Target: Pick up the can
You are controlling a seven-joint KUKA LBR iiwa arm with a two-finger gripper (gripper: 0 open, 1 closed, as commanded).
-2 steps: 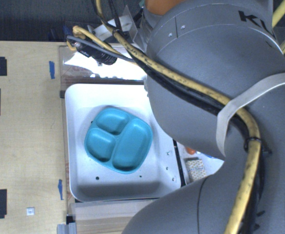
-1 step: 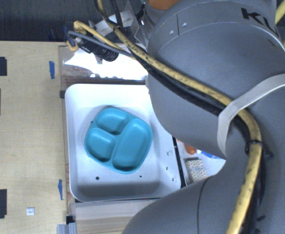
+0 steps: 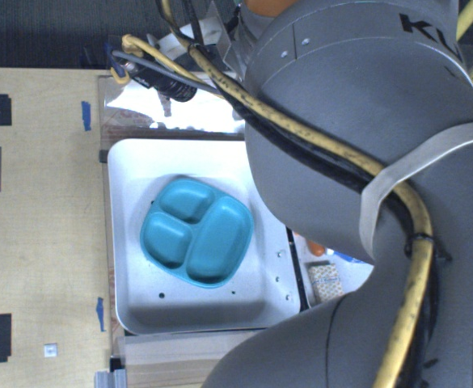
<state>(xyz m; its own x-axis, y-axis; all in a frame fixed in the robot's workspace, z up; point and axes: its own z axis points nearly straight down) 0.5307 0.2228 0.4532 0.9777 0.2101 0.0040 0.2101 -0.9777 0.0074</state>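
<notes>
My grey arm (image 3: 357,120) looms large across the right half of the view, with its yellow cable (image 3: 301,132) running over it. It covers most of the right bin. In the strip of that bin (image 3: 305,285) left showing lie a small orange thing (image 3: 317,250), a blue edge (image 3: 348,258) and a speckled, patterned object (image 3: 325,281). I cannot tell what any of them is.
The left white bin (image 3: 131,184) holds a blue three-compartment plate (image 3: 196,230) near its middle. A wooden bench top (image 3: 38,217) with black marks and blue tape lies to the left. Cables and a black fitting (image 3: 171,86) hang over the bin's far edge.
</notes>
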